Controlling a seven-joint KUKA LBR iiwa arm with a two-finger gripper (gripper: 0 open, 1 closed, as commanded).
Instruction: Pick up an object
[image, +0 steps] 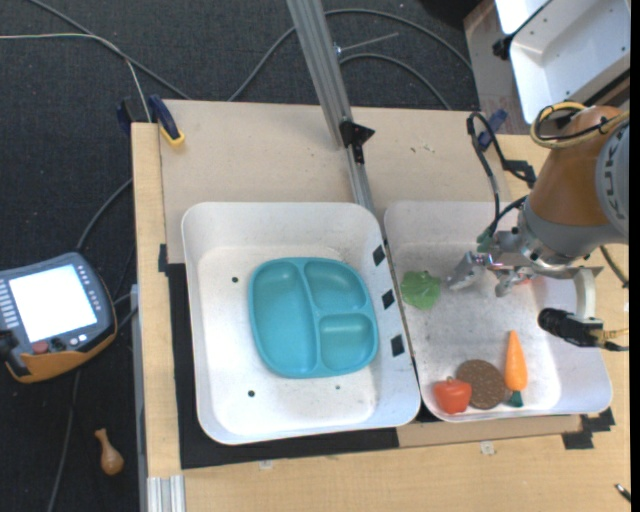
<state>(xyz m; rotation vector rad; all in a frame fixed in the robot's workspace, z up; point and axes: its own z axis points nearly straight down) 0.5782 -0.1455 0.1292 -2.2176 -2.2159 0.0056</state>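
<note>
The right bin (590, 395) holds a green leafy toy (420, 289) near its left wall. An orange carrot (514, 362), a brown round disc (484, 383) and a red tomato-like piece (452, 396) lie along its front edge. My gripper (487, 276) hovers over the upper middle of this bin, just right of the green toy. Its metal fingers (461, 273) are spread open with nothing between them. The carrot lies below the gripper, apart from it.
The left bin (215, 400) carries a teal divided plate (312, 315). A metal post (330, 90) rises behind the seam between the bins. A teach pendant (50, 315) lies off the bench at the left. Cables hang near the arm's wrist (575, 325).
</note>
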